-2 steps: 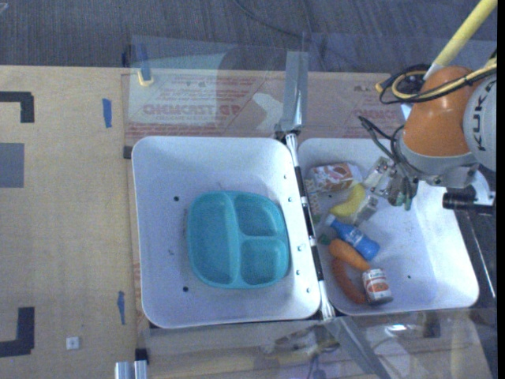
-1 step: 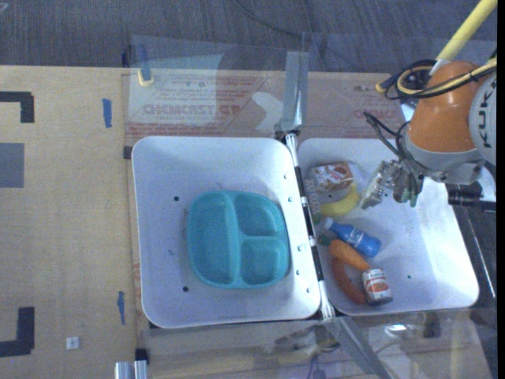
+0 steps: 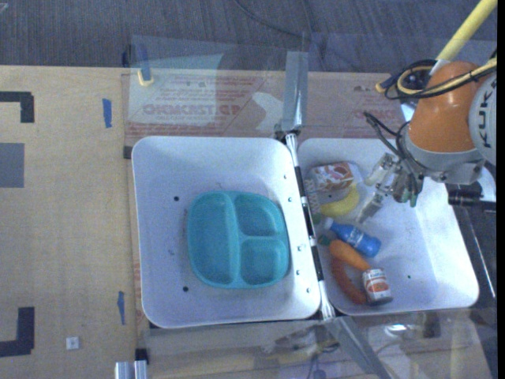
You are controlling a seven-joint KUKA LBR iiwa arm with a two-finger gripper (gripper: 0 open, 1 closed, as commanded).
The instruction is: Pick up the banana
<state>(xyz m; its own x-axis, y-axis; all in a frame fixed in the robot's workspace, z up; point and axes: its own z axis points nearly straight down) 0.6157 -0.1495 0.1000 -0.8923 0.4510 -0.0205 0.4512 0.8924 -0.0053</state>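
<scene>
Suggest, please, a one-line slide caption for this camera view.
Tool poised above the banana in the cluttered right bin; teal tray in the left bin.

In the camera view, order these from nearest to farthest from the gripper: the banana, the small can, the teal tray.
From the gripper:
1. Banana, just to its left in the right bin.
2. Can, lower in the same bin, near the front edge.
3. Teal tray, in the left bin.
</scene>
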